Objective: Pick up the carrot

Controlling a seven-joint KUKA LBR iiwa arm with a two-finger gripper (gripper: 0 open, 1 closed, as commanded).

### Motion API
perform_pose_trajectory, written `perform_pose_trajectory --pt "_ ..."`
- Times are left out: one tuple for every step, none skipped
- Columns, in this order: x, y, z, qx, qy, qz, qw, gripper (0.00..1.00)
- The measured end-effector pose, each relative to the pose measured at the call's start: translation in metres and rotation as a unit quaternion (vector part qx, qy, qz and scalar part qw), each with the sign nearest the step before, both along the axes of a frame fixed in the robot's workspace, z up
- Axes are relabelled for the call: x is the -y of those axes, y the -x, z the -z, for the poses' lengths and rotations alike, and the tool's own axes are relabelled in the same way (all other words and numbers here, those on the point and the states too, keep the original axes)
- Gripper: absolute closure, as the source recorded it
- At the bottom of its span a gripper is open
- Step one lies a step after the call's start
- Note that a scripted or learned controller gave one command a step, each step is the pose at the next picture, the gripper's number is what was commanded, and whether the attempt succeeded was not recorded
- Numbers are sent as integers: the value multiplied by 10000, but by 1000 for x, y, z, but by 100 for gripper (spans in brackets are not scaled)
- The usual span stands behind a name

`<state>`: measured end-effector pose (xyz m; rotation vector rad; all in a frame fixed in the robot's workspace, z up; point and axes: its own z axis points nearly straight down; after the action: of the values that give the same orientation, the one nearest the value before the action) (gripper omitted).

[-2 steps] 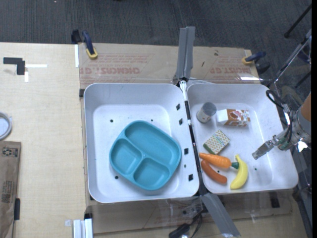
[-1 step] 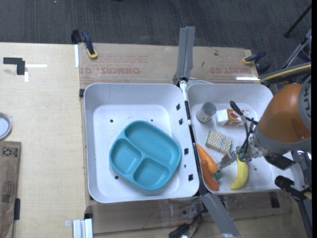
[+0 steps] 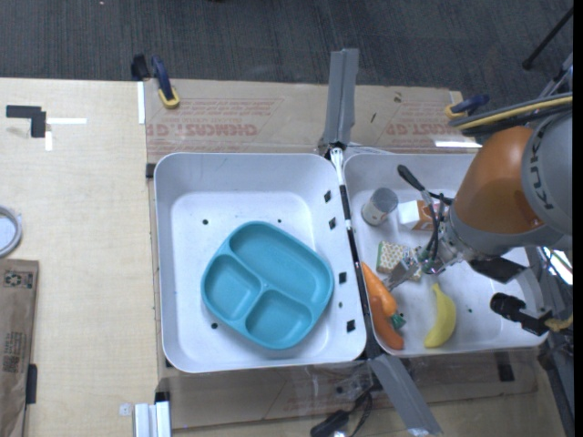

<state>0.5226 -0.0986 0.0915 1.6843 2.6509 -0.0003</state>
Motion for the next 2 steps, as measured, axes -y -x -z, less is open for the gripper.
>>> perform_pose_trajectory --pt "39 46 0 -16 -4 599 9982 0" --pt "13 -21 0 8 4 -1604 9871 0"
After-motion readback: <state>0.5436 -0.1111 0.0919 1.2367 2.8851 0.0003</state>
